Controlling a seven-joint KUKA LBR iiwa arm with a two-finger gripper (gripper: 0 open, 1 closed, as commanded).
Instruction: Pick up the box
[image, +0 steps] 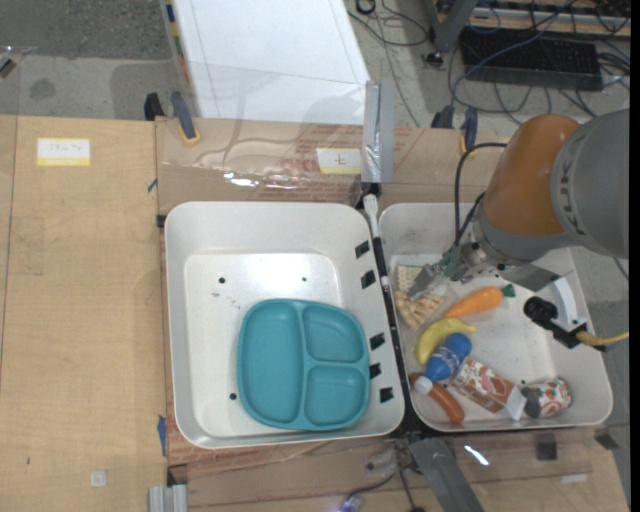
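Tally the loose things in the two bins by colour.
Teal: 1, divided plate
Orange: 1, carrot
Yellow: 1, banana
Blue: 1, bottle
Red: 1, sausage-shaped toy
Patterned red-white: 1, box
Total: 6

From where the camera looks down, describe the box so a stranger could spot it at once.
Start at the right bin, the one crowded with toy food. Along its near edge lies the box, a small flat carton tilted on a slant, between the blue bottle and a grey-capped item. It is the one straight-edged thing there, printed red and white, unlike the yellow banana and orange carrot.
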